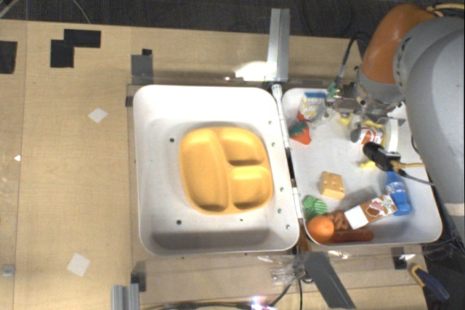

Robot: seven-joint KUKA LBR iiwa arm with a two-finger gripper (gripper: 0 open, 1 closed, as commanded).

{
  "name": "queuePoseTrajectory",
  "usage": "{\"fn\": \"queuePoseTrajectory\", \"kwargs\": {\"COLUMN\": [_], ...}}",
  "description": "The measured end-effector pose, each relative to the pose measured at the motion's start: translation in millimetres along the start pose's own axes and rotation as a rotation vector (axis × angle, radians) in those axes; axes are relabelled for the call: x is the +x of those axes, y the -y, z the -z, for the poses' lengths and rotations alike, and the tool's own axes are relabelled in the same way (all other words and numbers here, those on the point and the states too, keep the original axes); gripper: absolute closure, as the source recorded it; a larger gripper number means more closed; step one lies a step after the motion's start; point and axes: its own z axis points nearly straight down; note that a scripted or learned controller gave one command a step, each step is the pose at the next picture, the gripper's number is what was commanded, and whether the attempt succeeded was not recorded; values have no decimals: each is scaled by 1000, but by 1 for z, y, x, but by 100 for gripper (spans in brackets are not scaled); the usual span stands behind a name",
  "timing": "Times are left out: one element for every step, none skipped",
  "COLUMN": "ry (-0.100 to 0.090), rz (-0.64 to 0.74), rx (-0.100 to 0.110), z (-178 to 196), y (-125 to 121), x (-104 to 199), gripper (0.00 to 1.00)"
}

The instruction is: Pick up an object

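Your tool (365,128) sits low over the far part of the right bin (429,232), but you cannot tell how it is set or whether it has anything. In that bin you have a tan block (332,184) mid-floor, an orange ball (320,229) at the near left corner and a blue bottle (397,197) on the right. The left bin (149,156) holds a yellow divided tray (224,169).

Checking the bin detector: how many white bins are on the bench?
2. The left bin holds a yellow divided tray; the right bin holds the small cluttered items, under the arm. None looks hidden.
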Motion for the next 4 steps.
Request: {"fn": "queuePoseTrajectory", "kwargs": {"ry": [-4, -4, -1, -2], "rz": [-40, 35, 42, 43], "rx": [10, 8, -3, -2], "z": [4, -13, 2, 1], "y": [12, 0, -3, -3], "x": [30, 25, 25, 26], "gripper": [0, 0, 100, 0]}}
